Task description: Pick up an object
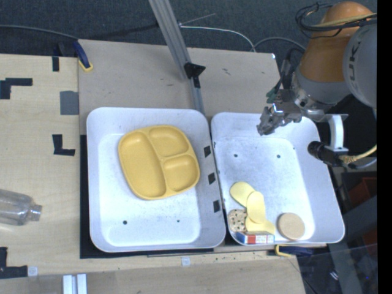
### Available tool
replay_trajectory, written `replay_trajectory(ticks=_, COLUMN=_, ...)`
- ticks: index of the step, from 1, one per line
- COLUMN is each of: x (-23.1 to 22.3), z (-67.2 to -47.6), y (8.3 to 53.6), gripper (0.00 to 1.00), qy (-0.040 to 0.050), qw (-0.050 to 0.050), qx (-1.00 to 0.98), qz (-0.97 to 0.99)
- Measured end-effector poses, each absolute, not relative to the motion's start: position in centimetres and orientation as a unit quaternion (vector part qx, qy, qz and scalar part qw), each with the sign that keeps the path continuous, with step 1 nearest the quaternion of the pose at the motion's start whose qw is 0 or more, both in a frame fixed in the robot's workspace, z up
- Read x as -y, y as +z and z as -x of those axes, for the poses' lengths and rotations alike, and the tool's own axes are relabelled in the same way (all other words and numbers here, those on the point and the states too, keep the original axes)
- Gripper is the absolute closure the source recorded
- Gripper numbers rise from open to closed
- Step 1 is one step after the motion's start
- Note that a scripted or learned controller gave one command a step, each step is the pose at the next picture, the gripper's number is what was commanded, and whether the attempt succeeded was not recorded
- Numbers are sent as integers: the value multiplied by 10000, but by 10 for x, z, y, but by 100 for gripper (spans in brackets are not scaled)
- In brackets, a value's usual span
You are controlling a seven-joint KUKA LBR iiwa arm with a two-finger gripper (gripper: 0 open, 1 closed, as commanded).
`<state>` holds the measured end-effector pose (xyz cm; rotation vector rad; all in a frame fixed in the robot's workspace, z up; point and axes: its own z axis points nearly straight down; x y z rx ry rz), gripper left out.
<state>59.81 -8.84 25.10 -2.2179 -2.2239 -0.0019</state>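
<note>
Nearest the camera, along the front wall of the right bin, lies a small cluster of objects: a red-and-white flat packet against the wall, a speckled round cookie-like piece at the left, a pale yellow banana-like toy lying over them, and a tan round disc at the right, touching or just beside the yellow piece. None of these is in contact with the tool.

Tool — positioned over the rear left part of the right bin, near its back wall, well apart from the cluster. Nothing shows between its fingers; whether they are open or closed cannot be told, as they appear dark and small against the bin floor. The grey arm with its orange band enters from the right.

Left bin — holds a yellow divided plate with three compartments, lying flat toward the rear centre.

Worktop — a clear plastic bottle lies on its side at the left edge, well apart from both bins. A metal rod slants down toward the gap between the bins' rear corners.
</note>
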Motion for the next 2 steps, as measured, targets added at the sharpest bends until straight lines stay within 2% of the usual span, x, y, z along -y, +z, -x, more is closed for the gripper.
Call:
replay_trajectory(ticks=1, x=41, z=-658, y=247, gripper=100, qy=-10, qw=-2, qx=7096, qz=7046)
replay_trajectory(ticks=2, x=59, z=-664, y=281, gripper=100, qy=-8, qw=-8, qx=7079, qz=7063)
